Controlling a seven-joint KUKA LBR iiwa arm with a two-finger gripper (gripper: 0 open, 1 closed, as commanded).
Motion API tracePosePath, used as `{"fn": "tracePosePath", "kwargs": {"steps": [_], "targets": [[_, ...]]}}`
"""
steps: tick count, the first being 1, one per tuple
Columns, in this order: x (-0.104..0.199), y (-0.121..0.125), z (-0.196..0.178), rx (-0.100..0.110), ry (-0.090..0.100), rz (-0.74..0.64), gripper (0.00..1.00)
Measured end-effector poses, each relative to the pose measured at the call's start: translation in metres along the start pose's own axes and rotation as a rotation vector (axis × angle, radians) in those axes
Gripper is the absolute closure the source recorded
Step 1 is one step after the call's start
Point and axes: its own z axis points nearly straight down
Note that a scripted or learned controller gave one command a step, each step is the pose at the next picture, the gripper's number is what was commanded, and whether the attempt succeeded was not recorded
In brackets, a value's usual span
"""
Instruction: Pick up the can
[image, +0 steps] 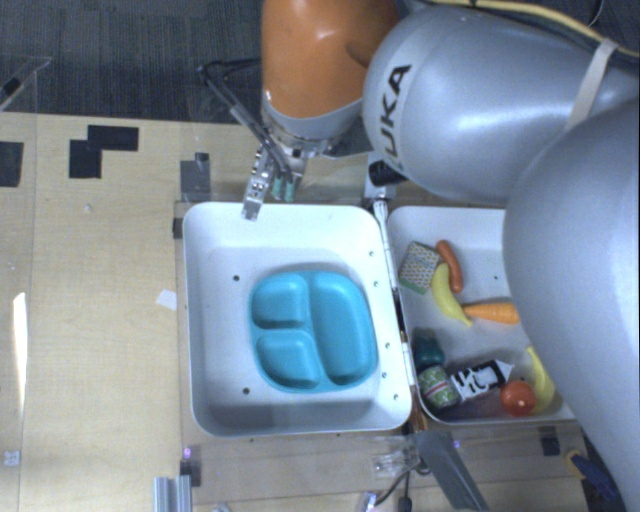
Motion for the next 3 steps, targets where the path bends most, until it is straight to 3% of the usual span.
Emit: {"fn": "tracePosePath", "kwargs": {"steps": [1, 2, 3], "targets": [[-0.004, 0.003, 0.008, 0.000, 0.000, -0.038, 1.00], [-0.001, 0.002, 0.095, 0.002, 0.003, -0.071, 1.00], [-0.002, 0.002, 0.034, -0.001, -0.001, -0.274, 1.00]]}}
